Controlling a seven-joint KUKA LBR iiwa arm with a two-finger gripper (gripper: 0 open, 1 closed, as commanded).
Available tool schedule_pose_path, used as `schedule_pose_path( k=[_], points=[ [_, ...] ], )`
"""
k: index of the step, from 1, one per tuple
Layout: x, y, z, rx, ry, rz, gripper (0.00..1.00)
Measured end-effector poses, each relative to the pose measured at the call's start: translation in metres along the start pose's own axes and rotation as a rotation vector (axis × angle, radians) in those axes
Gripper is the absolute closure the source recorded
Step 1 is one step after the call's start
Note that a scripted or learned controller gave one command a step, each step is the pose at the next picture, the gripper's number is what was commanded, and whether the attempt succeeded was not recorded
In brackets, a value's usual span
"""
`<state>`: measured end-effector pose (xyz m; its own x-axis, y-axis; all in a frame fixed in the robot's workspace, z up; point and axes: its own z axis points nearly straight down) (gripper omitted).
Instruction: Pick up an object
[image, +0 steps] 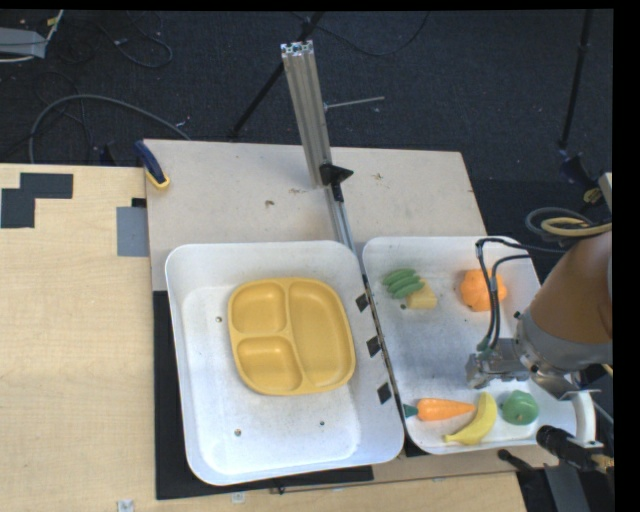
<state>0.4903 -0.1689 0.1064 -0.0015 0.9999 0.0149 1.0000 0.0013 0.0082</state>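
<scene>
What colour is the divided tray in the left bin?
Yellow. The tray shows plainly in the camera view.

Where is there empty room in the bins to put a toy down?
Bare floor in the left bin around the yellow tray. Right bin: free middle. Crowded near the carrot, banana and gripper.

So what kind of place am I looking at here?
Most likely a robotics lab test bench. A grey robot arm reaches over two white bins, one holding a yellow divided plate, the other toy food such as a banana and carrot. Cables trail across the dark floor.
</scene>
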Motion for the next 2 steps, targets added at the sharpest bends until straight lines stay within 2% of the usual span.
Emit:
schedule_pose_path(
  k=[1, 2],
  points=[
    [-0.002, 0.005, -0.062, 0.005, -0.016, 0.0, 1.0],
    [-0.002, 0.008, -0.126, 0.004, -0.016, 0.0, 1.0]
  ],
)
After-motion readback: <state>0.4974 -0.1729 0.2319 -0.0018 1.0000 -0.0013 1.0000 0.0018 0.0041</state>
